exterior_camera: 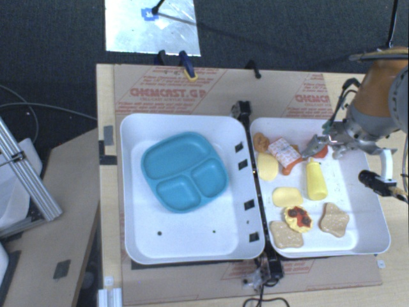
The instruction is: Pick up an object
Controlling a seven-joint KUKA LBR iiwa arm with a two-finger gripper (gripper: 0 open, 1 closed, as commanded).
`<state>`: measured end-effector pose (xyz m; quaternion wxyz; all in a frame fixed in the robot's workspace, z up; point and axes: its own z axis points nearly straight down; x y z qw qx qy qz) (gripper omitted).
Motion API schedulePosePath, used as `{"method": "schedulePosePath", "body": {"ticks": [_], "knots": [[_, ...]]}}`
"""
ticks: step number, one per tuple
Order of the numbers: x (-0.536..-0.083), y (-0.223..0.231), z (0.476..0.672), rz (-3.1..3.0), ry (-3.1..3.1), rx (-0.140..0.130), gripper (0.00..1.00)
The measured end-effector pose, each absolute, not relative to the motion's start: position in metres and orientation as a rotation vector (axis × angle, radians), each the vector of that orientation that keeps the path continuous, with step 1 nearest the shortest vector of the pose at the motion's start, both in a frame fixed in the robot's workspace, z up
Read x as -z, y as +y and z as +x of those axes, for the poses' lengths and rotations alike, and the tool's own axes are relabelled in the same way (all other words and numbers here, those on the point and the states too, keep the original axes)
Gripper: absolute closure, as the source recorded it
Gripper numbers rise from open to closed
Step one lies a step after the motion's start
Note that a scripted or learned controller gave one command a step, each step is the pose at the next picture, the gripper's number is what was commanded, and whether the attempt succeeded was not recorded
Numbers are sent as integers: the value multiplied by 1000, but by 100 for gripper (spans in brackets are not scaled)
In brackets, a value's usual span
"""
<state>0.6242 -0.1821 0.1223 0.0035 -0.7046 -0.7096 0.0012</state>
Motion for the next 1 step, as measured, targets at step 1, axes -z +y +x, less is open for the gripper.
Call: {"method": "schedulePosePath", "body": {"ticks": [1], "knots": [[-82,-161,572,-2217,-2218,-4,0]]}}
